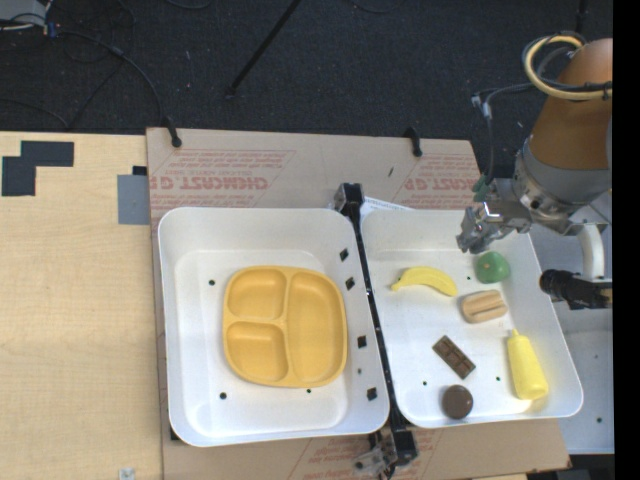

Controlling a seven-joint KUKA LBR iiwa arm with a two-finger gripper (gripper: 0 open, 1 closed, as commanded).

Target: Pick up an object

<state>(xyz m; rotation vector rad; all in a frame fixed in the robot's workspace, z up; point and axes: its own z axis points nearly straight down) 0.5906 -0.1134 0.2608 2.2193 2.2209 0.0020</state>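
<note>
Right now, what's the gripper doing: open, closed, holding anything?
Gripper: cannot be told whether open or closed; it hangs above the right bin, just up-left of the green object, with nothing visibly in it.

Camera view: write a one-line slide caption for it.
Gripper hovers above green object in right bin, near banana; yellow tray in left bin.

Grey arm (565, 148) reaching from right, hand (482, 230) lowered, apparently empty
</note>
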